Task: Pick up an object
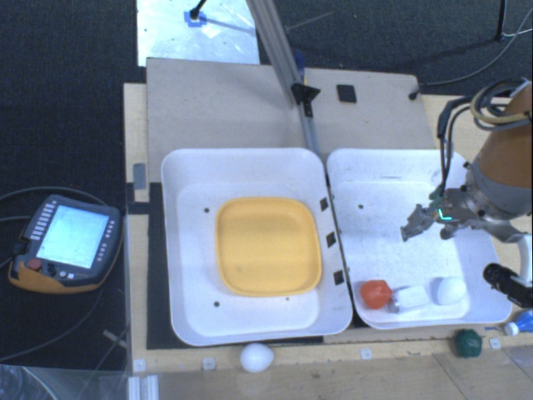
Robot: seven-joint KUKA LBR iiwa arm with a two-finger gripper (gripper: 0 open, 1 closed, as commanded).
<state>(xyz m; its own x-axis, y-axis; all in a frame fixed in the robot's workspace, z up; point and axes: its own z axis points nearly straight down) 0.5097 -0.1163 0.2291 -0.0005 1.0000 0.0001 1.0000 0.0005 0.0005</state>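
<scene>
The pincer (426, 222) hangs spread and empty over the right bin (379, 177), above the red ball (376, 293) near the front wall, which looks light, smooth and likely to roll, so best pinched across its middle.

Pendant: grey and orange handheld control unit with a lit screen (65, 242), left edge of frame, on dark carpet, black cable (17, 207) looping around it.
Floor panel: pale blue-white rectangular patch (196, 19), upper left of centre, small blue marker (196, 17) on it.
Pole: slanted grey metal bar (279, 44) running from top centre down to the board behind the bins, black clamp (304, 94) at its lower end.
Black square: small flat tile (346, 93) on the beige board, upper right of centre.
Egg shape: white oval object (256, 357), bottom centre, on the bench edge.
Ball: dark green round object (468, 343), lower right, on the bench.
</scene>
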